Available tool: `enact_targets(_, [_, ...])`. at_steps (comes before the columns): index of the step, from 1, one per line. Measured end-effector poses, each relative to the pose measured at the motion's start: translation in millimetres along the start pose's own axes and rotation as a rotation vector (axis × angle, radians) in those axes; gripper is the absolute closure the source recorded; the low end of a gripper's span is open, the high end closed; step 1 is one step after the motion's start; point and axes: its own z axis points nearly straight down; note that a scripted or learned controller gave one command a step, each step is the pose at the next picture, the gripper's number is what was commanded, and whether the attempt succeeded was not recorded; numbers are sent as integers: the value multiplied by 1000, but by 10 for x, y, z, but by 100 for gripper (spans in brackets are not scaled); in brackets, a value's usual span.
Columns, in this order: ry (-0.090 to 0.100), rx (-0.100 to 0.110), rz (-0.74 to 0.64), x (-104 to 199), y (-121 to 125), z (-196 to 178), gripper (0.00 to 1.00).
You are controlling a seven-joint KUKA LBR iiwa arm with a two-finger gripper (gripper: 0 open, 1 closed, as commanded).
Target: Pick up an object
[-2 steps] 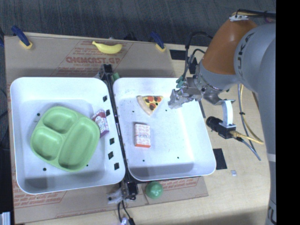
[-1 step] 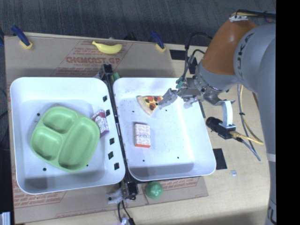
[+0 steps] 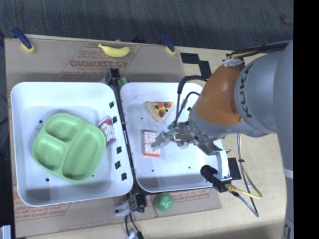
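In the right bin (image 3: 149, 178) lie a toy pizza slice (image 3: 160, 109) near the back and a small white-and-red packet (image 3: 150, 143) near the middle. My gripper (image 3: 163, 139) hangs low over the right bin, its tip right beside the packet's right edge. Nothing shows between its fingers. The left bin (image 3: 30, 98) holds a green divided plate (image 3: 69, 146) and a dark red wrapped packet (image 3: 107, 130) against its right wall.
A yellow banana (image 3: 114, 49) lies on the cardboard behind the bins. A green ball (image 3: 163, 201) sits on the bench in front of the right bin. The arm's orange band (image 3: 222, 96) and grey body cover the right bin's right side.
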Motion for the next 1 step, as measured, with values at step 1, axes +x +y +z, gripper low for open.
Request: enact_targets(1, [-1,0,-1,28,663,907,0])
